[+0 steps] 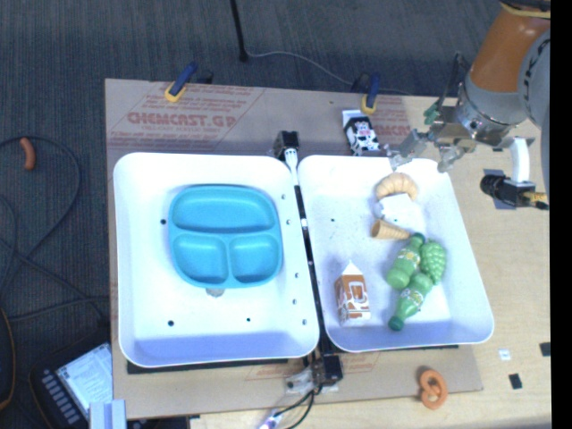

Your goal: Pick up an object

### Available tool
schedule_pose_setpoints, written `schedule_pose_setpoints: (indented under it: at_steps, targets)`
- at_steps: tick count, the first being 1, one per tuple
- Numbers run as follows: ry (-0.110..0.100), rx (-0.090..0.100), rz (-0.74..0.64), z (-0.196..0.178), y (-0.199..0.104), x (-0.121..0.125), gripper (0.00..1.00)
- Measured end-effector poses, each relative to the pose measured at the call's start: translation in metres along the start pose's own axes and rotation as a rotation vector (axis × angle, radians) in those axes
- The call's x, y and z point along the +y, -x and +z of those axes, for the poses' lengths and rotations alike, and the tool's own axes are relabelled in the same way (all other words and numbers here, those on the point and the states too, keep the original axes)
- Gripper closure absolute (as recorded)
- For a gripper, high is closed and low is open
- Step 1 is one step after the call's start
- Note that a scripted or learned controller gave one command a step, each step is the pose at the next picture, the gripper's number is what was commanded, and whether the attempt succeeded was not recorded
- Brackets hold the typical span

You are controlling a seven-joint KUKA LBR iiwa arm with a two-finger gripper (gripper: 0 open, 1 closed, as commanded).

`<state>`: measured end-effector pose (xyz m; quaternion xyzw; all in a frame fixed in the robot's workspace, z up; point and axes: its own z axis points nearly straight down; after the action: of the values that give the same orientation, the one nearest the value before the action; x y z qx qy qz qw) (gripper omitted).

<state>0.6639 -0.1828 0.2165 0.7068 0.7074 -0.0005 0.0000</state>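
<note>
Pretzel (433,387) lies on the bench (518,311) at the near edge, just outside the right bin's front rim. Largest thing on the bench: a brown board (206,119) under both bins, clamped at the far edge with a yellow-blue clamp (182,80) on the left and another (370,95) near the middle. Left bin (143,329) holds a blue divided tray (225,235), three compartments, sitting flat near the bin's centre. Right bin (465,311) holds the toys: green bottle (406,284) lying along the right side, green grapes (432,259) touching it, juice carton (352,298) near the front left, ice cream cone (390,230) mid-bin on its side, croissant (397,185) toward the far end. Arm (505,47) comes in from the upper right, orange band visible. Gripper (427,153) hovers over the far rim of the right bin, just beyond the croissant, not touching it; fingers apart, nothing between them. Small cow-print item (361,135) sits on the board behind the right bin. Black cable (237,16) runs away over the dark floor (54,43).
</note>
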Motion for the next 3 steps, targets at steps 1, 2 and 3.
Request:
schedule_pose_setpoints:
  at_steps: [1, 2, 3]
  targets:
    - [0.002, 0.001, 0.001, 0.13, -0.024, -0.1, 0.0]
    - [0.008, -0.002, 0.002, 0.129, -0.076, -0.169, 0.0]
    - [0.006, 0.01, -0.005, 0.129, 0.019, -0.176, 0.0]
